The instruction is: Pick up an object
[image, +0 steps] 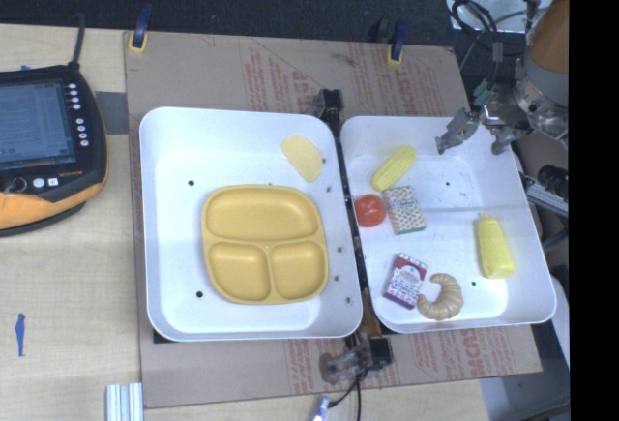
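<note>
The gripper [479, 131] hangs over the upper right corner of the right bin [530, 313], its two fingers spread wide with nothing between them. Beneath and to its left, inside that bin, lie a corn cob [394, 167], a red tomato [369, 210] touching a patterned packet [404, 210], a yellow bottle [494, 247], a red box [406, 280] and a croissant [441, 296]. The left bin [164, 216] holds a yellow divided tray [263, 242] and a pale yellow chip [303, 158].
</note>
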`<state>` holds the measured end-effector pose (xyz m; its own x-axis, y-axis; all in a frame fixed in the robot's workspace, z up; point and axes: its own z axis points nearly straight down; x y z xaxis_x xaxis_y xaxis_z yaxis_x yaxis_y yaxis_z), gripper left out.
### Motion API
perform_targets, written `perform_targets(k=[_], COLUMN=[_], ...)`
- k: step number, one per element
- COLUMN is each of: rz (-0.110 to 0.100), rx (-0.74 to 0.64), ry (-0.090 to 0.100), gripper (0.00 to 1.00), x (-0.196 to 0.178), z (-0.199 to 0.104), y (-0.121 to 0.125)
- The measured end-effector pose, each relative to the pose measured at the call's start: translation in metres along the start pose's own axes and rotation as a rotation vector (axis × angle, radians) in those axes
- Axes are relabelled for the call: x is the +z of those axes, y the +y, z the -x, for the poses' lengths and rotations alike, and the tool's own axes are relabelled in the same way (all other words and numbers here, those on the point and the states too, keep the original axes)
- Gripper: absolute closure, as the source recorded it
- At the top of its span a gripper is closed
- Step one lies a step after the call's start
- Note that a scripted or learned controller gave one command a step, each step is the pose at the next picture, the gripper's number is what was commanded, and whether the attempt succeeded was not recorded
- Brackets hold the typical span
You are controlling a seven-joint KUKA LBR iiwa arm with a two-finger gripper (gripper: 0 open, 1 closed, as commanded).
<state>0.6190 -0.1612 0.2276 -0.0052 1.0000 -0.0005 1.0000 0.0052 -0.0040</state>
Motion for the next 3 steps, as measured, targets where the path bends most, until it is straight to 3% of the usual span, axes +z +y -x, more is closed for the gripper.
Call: perform_targets(k=[1, 2, 3], rz=[-0.007, -0.004, -0.002], rx=[-0.004, -0.002, -0.004], ry=[0.002, 0.000, -0.001], gripper=[0.00, 0.00, 1.00], x=[0.076, 0.128, 0.115], z=[-0.047, -0.069, -0.068], y=[0.037, 0.037, 0.038])
